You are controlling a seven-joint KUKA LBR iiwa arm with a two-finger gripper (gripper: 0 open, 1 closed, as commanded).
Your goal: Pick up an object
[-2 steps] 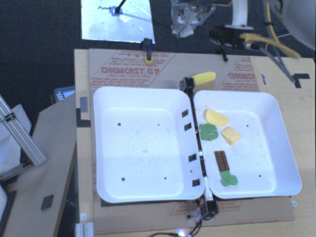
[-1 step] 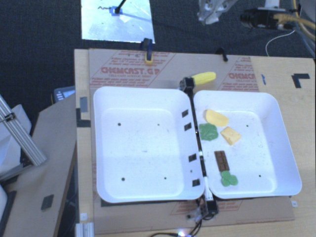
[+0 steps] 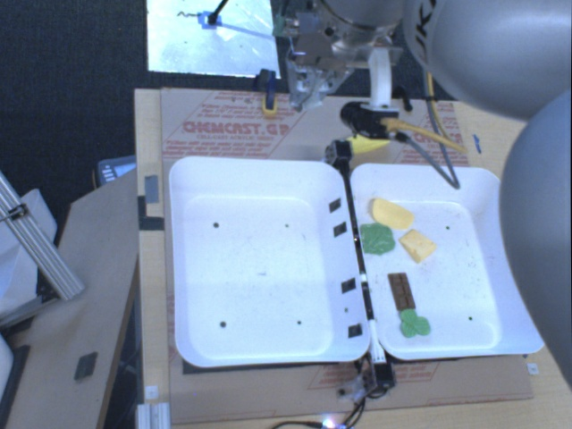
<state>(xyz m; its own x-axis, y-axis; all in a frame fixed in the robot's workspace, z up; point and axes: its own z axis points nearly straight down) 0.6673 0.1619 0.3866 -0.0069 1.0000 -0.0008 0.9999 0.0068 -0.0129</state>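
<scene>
Two white bins lie side by side on the bench (image 3: 152, 114), and the right bin (image 3: 474, 329) serves as the landmark here. Inside it, toward its left wall, lie five small things: a yellow piece (image 3: 391, 213) nearest the far edge, a green piece (image 3: 376, 239) just left of and below it, a pale yellow block (image 3: 417, 245) to the right of that green one, a brown bar (image 3: 400, 290) nearer the front, and a small green piece (image 3: 414, 324) touching or just beside the bar's near end. The left bin (image 3: 259, 266) sits against the right bin's left wall. The gripper (image 3: 307, 92) hangs beyond the right bin's far left corner, above the bench and holding nothing; whether it is wide or narrow I cannot tell.
</scene>
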